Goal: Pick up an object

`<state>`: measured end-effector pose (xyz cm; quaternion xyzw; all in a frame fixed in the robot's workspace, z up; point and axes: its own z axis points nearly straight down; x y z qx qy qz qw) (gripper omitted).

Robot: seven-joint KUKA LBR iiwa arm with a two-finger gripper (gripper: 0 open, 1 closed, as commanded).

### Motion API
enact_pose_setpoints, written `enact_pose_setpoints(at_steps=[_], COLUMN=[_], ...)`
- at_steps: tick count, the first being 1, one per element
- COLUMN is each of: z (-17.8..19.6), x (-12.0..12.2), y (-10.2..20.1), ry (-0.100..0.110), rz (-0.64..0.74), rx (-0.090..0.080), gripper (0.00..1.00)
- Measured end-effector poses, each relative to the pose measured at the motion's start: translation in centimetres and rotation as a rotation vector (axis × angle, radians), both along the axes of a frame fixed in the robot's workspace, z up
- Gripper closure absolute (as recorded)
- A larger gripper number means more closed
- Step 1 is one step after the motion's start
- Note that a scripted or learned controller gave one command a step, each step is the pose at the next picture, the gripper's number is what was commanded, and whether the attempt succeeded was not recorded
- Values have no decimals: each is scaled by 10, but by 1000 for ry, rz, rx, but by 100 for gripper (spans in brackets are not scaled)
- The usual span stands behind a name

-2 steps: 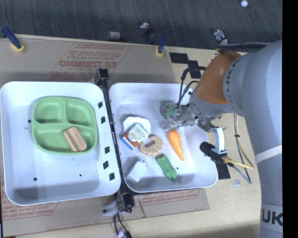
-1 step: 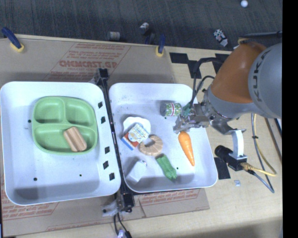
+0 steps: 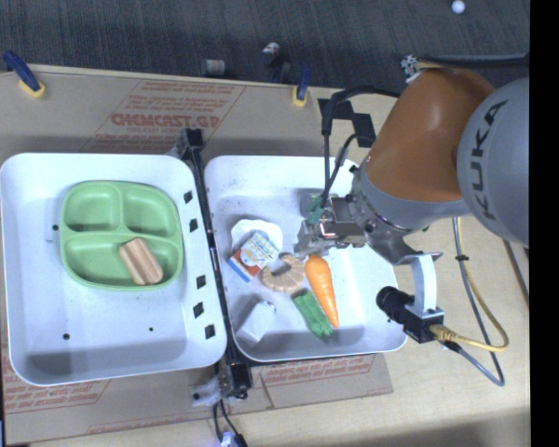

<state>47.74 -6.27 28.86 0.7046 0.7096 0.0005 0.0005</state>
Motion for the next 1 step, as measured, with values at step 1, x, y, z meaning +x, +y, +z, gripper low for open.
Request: enact_pose_setpoints(at_steps=[1], z=[-15], x=[0], y=[64], ry=[2], rz=[2], rx=[0], gripper=[100])
